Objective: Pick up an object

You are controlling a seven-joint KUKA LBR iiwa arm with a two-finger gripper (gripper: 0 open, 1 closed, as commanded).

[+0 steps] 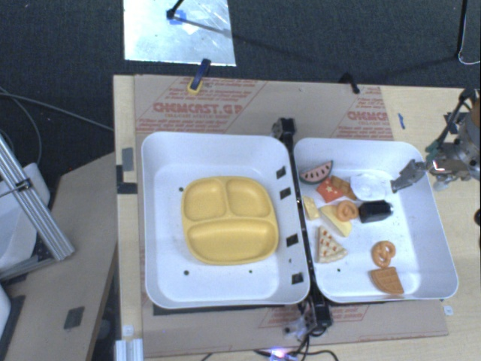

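The right bin [440, 232] holds several toy foods. Among them are a watermelon slice [316, 172], a red piece [331, 189], a white lump [368, 184], a black piece [375, 211], a yellow cheese wedge [336, 216], a pizza slice [328, 244], a pretzel [383, 253] and a brown wedge [387, 280]. My gripper [408, 176] reaches in from the right over the bin's far right part. It hangs just right of the white lump and above the black piece. I see nothing held in it.
The left bin [161, 201] holds a yellow divided plate [228, 219]. A black clamp strip [294, 201] runs between the two bins. Cardboard lies under both bins, and a shiny sheet [180, 21] lies on the dark floor beyond the bench.
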